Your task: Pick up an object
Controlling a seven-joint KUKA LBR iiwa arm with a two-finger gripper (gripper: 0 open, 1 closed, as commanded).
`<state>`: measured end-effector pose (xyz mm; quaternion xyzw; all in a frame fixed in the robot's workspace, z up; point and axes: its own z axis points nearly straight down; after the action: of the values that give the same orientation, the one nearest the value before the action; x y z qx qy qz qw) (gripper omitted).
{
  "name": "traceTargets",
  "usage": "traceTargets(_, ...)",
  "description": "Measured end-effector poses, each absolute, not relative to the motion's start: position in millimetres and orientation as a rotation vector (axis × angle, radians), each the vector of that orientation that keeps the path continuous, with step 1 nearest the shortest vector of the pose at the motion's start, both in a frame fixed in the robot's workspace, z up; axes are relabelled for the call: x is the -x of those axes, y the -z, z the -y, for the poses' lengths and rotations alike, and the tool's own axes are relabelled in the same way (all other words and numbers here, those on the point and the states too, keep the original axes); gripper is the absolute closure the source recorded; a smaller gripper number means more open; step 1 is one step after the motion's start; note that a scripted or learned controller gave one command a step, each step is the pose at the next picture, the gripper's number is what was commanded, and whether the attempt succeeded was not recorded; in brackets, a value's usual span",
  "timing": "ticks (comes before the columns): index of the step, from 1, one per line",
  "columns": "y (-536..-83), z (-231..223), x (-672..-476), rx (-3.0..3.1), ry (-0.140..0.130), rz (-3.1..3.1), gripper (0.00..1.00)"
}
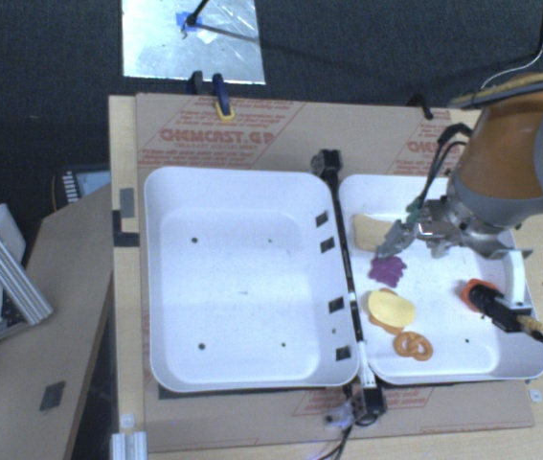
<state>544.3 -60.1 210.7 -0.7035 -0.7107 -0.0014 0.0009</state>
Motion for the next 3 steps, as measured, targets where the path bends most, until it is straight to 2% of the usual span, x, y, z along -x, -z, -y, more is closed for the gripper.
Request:
traceTargets(1, -182.9, 2.0, -559.1, 2.208, 0.002, 2.23, 0.0)
traceTargets(2, -184.0, 43.1, -484.0, 2.224, -0.006, 2.216, 0.0)
traceTargets(3, -195.1, 40.3, -488.0, 2.221, 0.004, 2.226, 1.0)
